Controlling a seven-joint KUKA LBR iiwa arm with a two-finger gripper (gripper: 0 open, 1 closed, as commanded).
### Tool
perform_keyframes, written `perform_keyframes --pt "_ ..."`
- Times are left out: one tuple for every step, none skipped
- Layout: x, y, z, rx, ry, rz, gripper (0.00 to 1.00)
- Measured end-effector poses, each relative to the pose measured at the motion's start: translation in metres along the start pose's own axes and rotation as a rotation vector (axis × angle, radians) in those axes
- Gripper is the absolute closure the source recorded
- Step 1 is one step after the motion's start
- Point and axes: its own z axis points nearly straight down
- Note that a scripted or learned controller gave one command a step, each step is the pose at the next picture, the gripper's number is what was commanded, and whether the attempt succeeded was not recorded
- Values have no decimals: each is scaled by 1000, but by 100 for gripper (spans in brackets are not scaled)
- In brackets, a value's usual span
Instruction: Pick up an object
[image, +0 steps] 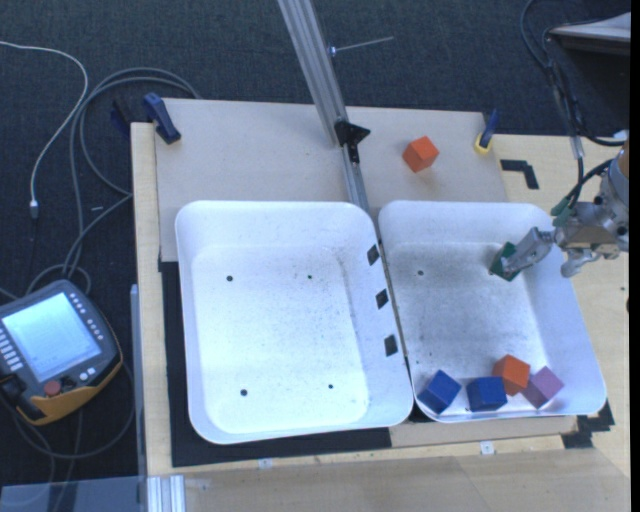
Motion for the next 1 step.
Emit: perform_keyframes --pt "-52 76 116 4 -2 1 0"
